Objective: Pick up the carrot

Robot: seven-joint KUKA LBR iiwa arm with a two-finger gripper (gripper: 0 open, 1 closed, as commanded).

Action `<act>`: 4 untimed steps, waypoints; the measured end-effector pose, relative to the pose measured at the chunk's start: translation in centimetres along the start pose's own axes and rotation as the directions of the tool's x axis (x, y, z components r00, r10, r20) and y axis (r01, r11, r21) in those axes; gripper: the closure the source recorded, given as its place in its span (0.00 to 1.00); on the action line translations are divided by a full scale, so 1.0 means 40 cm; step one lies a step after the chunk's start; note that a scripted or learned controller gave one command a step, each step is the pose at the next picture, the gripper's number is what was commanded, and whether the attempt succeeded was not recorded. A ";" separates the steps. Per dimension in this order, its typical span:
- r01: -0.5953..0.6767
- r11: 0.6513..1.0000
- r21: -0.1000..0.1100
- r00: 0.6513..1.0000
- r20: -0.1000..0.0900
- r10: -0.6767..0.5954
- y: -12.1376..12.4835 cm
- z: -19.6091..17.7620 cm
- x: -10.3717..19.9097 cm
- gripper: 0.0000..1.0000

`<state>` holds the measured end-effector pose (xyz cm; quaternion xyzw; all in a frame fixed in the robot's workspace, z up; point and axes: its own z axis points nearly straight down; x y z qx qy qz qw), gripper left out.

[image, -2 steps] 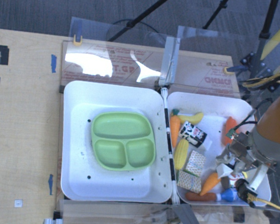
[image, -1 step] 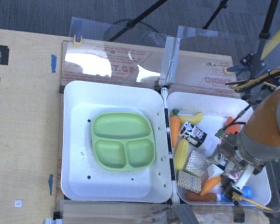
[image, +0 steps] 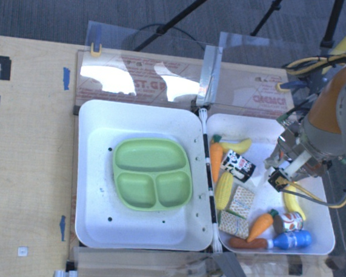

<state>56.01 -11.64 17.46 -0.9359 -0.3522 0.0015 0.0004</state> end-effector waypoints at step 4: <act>-0.440 0.898 0.007 0.898 -0.003 0.440 0.303 -0.006 0.033 1.00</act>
